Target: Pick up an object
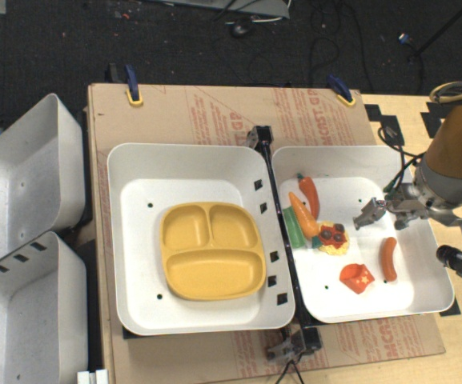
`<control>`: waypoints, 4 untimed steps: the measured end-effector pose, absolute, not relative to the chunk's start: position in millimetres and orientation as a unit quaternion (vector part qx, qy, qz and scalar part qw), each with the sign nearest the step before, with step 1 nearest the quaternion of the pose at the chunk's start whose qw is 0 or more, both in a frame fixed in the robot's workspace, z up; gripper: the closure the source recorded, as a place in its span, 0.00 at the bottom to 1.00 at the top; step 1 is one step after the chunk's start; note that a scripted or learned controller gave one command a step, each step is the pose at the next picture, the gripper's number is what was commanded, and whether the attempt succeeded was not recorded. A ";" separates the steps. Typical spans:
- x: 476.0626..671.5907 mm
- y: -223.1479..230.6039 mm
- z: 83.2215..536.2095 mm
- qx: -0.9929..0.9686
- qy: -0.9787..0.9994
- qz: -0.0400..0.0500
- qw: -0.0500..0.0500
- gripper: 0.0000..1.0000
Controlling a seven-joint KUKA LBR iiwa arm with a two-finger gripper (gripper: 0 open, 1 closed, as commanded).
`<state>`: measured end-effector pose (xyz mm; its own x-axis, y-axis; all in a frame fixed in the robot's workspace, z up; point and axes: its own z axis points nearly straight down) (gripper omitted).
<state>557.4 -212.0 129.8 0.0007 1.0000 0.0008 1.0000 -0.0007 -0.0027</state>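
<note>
Nearest the camera in the right bin (423, 298) lay a red pepper piece (357, 278), with a sausage (388, 259) just beside it toward my side. Farther in sat a yellow pizza slice (332, 239) against a green strip (294, 229), then a carrot (303, 214) and a red chilli (309, 195). The left bin (134, 206) held a yellow divided plate (212, 250). My hand (381, 213) hung over the right bin, above the sausage, holding nothing; whether it was wide or narrow I could not tell, and my arm was cut off at the right edge
</note>
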 end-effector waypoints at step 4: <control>576.2 -211.7 293.2 -0.706 -0.708 -0.001 -0.003 1.00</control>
<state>576.2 -211.7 293.2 -0.0036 1.0000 -0.0029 1.0000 0.0036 0.0061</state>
